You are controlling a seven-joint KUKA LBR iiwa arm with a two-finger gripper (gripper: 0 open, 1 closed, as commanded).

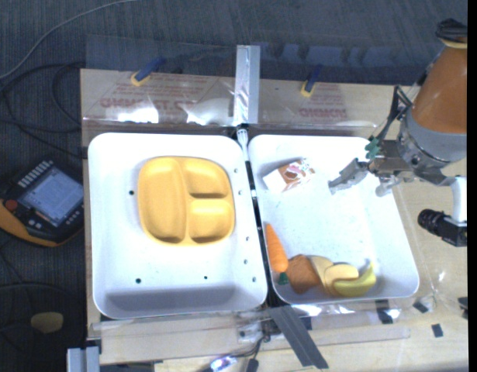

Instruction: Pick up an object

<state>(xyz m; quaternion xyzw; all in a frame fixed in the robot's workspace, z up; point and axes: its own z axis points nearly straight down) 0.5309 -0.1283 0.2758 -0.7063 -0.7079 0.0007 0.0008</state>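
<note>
Poised over the right bin, the pincer hangs above that bin's upper right part, its two dark fingers spread apart with nothing between them, so it is released and carries no object. Behind it the grey arm comes in across the right bin's right wall, with the orange band just above the wrist. Inside the right bin, a small white packet with red print lies near the upper left corner, to the left of the pincer and apart from it. Along the bin's left wall lies an orange carrot, pointing lengthwise down that wall. At the carrot's lower end, against the bin's bottom wall, sits a cluster: a brownish-orange rounded piece touching the carrot, a pale tan item just beside it, and a yellow banana curled at the right of the group. All of these rest on the bin's floor, well apart from the pincer. Left of the right bin, touching it along a shared edge, stands the left bin, which holds a yellow divided tray with three compartments. Both bins rest on the worktop, and clear plastic sheeting lies on the worktop above the left bin. Beyond the left bin, off the worktop, a handheld control pendant with a screen lies on the dark carpet.
</note>
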